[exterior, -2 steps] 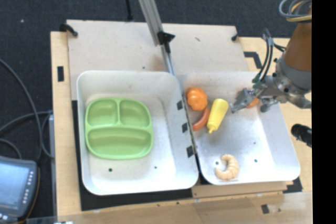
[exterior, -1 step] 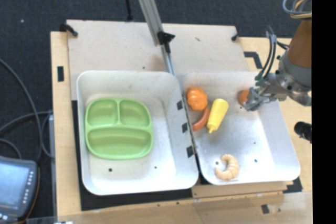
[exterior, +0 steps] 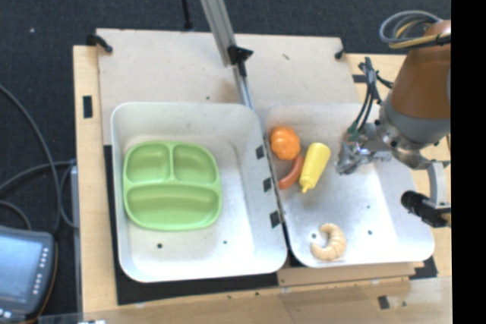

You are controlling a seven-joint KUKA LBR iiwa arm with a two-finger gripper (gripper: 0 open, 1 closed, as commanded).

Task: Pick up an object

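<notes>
In the right bin (exterior: 380,231) lie an orange fruit (exterior: 285,142), a yellow bottle-shaped toy (exterior: 314,166), a reddish sausage (exterior: 291,174) partly under the bottle, and a tan croissant (exterior: 329,241) near the front. My gripper (exterior: 348,160) hangs over the right bin's upper middle, just right of the yellow bottle and apart from it. The fingers point down and blur into the dark wrist hardware.
The left bin (exterior: 235,239) holds a green divided plate (exterior: 172,185). A slanted metal pole (exterior: 216,7) rises from the back between the bins. Cables (exterior: 368,99) hang beside the arm. Bare bin floor lies right of the croissant.
</notes>
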